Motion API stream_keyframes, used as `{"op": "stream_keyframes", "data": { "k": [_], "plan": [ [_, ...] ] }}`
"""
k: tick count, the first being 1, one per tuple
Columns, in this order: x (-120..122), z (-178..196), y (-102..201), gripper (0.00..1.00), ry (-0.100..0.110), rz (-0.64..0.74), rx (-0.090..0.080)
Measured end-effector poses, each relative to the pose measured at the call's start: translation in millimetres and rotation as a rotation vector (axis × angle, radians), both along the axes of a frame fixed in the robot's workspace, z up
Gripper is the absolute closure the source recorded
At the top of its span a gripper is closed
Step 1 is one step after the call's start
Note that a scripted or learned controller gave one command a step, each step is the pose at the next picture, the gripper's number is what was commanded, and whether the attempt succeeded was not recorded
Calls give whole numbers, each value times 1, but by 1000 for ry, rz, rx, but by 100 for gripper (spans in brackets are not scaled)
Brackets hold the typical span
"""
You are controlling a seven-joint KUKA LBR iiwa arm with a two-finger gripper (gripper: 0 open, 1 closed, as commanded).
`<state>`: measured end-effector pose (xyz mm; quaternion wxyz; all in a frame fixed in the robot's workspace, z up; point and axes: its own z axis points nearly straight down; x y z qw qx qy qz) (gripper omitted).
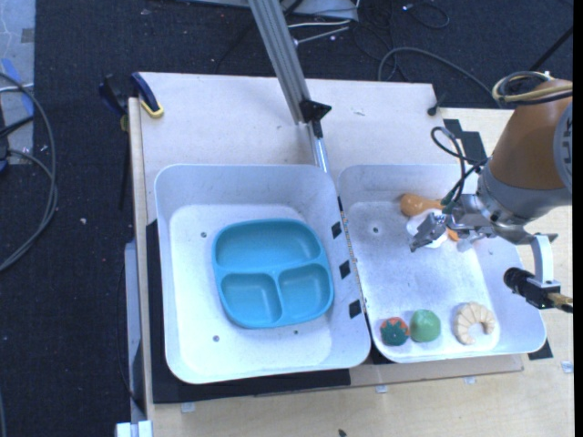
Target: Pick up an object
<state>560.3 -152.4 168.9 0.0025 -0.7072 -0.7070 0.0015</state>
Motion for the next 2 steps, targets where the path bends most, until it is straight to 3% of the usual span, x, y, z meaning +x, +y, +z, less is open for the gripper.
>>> {"op": "stream_keyframes", "data": {
  "k": [1,2],
  "plan": [
    [5,-46,4,0,-2,0,-1],
    [6,-33,4,100,-6,0,-2]
  ]
}}
